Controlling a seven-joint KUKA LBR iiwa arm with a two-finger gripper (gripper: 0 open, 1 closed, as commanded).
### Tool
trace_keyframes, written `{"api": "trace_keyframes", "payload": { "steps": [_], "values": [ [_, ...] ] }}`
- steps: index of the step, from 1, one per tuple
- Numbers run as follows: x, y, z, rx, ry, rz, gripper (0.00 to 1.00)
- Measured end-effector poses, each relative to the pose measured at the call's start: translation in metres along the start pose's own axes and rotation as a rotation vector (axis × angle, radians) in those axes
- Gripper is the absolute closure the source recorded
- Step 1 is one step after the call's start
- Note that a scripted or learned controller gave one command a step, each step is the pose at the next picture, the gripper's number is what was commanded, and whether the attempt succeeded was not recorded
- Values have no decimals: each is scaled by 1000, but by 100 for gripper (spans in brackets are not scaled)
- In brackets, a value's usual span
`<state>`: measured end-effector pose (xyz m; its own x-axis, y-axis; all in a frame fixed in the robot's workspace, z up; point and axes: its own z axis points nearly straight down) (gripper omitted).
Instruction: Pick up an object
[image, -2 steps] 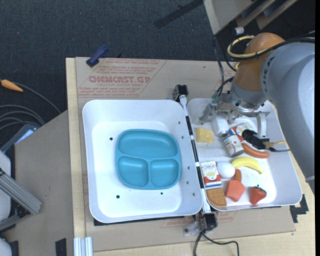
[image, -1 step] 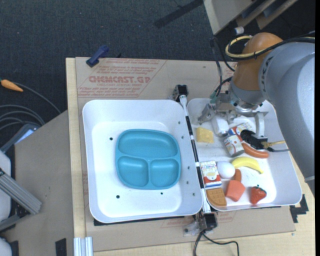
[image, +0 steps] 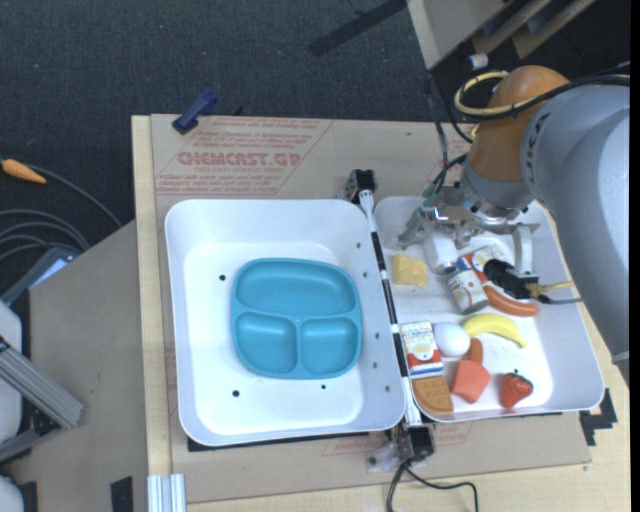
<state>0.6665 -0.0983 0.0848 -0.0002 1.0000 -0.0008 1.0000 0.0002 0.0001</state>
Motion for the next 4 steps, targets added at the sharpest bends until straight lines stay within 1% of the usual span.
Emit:
{"api": "trace_keyframes", "payload": {
  "steps": [4],
  "values": [
    [-19,0,0,-1,-1,0,0]
  ]
}}
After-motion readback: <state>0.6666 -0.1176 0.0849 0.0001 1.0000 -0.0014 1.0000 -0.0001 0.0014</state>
